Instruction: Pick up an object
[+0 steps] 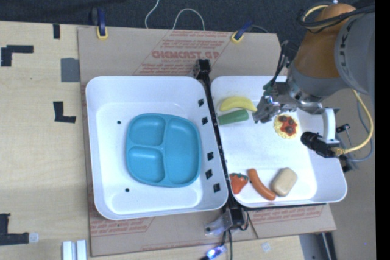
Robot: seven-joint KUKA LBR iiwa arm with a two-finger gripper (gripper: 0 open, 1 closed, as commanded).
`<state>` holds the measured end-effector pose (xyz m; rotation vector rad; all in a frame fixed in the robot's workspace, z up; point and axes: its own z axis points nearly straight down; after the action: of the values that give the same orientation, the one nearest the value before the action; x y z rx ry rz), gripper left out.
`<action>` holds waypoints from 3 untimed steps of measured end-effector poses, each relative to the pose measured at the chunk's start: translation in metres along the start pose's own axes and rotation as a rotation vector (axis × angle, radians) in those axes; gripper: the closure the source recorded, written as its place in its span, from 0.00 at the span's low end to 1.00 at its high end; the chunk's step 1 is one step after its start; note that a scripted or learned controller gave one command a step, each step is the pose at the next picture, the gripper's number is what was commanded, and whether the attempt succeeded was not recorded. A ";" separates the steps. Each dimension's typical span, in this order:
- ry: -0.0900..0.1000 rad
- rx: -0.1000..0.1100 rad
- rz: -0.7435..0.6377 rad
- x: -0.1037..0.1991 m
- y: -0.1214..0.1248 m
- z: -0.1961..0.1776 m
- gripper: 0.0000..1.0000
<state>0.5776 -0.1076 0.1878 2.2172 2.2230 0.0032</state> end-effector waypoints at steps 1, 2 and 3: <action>-0.001 -0.002 0.001 0.001 0.005 -0.063 1.00; -0.001 -0.001 0.001 0.001 0.006 -0.101 1.00; 0.001 0.004 -0.004 0.062 0.023 -0.089 1.00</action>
<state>0.6005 -0.0457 0.2772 2.2152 2.2302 -0.0007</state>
